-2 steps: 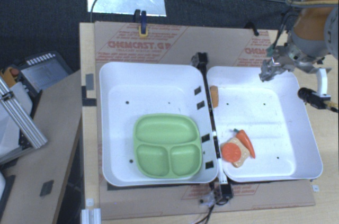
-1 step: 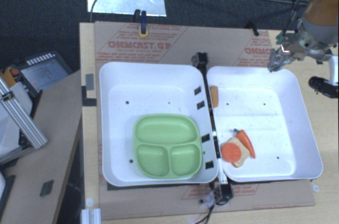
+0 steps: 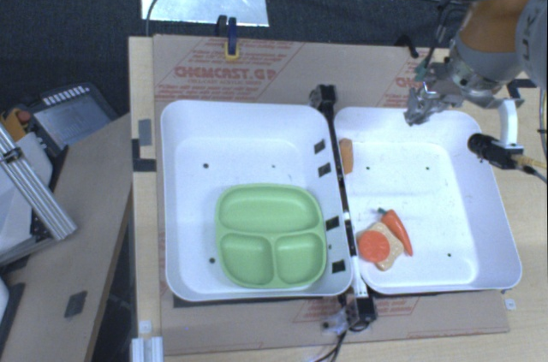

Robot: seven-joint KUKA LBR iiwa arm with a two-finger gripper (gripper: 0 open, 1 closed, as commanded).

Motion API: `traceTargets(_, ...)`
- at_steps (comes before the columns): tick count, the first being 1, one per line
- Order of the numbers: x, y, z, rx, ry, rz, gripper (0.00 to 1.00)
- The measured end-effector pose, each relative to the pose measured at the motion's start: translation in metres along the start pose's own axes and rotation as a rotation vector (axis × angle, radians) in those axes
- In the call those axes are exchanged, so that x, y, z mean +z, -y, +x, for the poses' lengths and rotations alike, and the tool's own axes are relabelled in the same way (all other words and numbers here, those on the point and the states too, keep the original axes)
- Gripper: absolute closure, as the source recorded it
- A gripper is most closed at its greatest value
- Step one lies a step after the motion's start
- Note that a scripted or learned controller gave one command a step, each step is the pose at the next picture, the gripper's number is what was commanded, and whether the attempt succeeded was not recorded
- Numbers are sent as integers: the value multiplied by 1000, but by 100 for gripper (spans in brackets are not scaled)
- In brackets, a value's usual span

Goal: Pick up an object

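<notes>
Over the far rim of the right bin, my gripper hangs at the upper edge of that bin's floor, fingertips pointing down. I cannot tell from this slant whether the jaws are apart or together; the tips are small and blurred against the white wall, and nothing shows between them.

My likely targets lie well apart from the gripper, toward the near side of the same bin. A small cluster sits close to the divider: an orange carrot lying with its long axis running from upper left to lower right, touching a round red-orange piece that rests on a tan piece under it. From the jaws, that cluster lies toward the camera and slightly left, most of the bin floor between them. I judge the carrot the easiest to grasp, with the jaws set across its long axis.

A nearer candidate is a small orange block standing against the divider wall, left of the gripper and a little nearer the camera; its closeness to the wall could crowd one finger.

A green divided plate sits in the left bin, farther off.
</notes>
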State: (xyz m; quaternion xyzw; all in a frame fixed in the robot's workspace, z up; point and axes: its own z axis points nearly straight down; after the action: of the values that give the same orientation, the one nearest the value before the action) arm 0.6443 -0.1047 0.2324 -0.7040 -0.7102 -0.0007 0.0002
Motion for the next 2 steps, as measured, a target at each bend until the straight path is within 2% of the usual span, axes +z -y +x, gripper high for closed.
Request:
traceTargets(1,8,7,62,-1,-1,1,100)
traceTargets(2,-2,14,118,-2,-2,-1,100)
